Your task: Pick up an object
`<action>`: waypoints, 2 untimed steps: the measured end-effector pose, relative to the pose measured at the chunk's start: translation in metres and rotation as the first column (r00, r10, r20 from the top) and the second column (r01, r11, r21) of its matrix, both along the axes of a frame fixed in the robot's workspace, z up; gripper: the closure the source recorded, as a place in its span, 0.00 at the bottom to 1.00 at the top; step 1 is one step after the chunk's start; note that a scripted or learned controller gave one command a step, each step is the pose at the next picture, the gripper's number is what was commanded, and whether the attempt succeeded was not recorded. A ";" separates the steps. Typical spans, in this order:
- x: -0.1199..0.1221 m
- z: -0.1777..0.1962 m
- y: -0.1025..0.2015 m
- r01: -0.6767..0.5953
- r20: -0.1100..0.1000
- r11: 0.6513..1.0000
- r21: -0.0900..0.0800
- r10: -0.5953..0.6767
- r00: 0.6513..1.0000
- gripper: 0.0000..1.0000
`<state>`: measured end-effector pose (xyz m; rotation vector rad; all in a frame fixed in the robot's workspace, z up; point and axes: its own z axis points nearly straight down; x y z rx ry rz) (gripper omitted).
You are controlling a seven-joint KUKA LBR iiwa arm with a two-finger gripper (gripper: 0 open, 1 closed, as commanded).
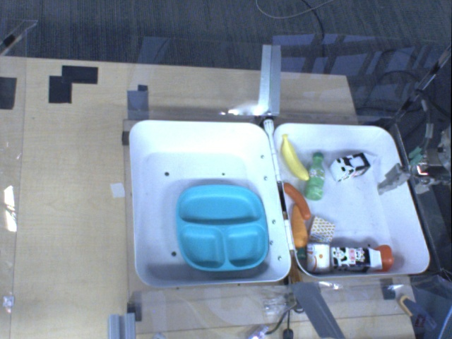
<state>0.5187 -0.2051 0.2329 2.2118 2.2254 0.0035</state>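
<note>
The right bin point(395, 217) holds several objects. A yellow banana point(293, 158) lies by its left wall at the back, with a small green bottle point(315, 176) beside it. A black-and-white cow-patterned toy point(351, 165) sits to the right of the bottle. An orange carrot-like piece point(299, 214) runs along the left wall. Next to it lies a small patterned wedge point(323, 227). A cow-patterned bottle with an orange cap point(349, 258) lies on its side along the front wall.
The left bin point(155, 189) holds a blue divided plate point(222, 226) towards its front. A metal post point(270, 83) stands behind the seam between the bins. Brackets and cables point(417, 168) crowd the right bin's right rim.
</note>
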 end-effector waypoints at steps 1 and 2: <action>0.055 -0.032 0.066 0.264 -0.001 0.965 0.002 -0.264 0.965 0.00; 0.038 0.019 0.044 0.255 0.001 0.967 0.001 -0.255 0.967 0.00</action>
